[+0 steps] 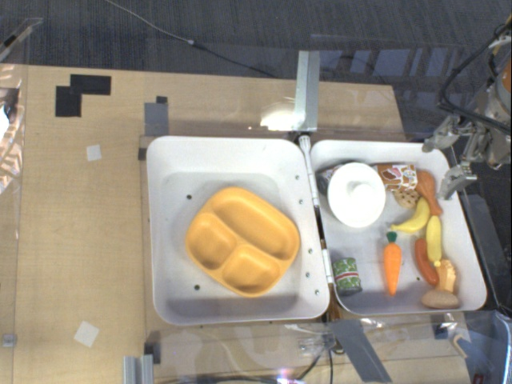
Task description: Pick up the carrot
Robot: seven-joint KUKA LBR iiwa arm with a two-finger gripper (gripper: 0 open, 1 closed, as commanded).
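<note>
The carrot (392,267), orange with a green top, lies upright in the picture in the lower middle of the right bin (478,282). It rests between a small green can (347,276) and a red sausage (426,269). My gripper (449,160) hovers over the right bin's upper right rim, well up and to the right of the carrot. Its two fingers stand apart with nothing between them.
The right bin also holds a white round bowl (357,194), a banana (413,219), a yellow piece (434,238), a brown pastry (400,181) and a potato (440,298). An orange-yellow divided plate (242,240) sits in the left bin (170,166). A metal post (307,90) rises behind the bins.
</note>
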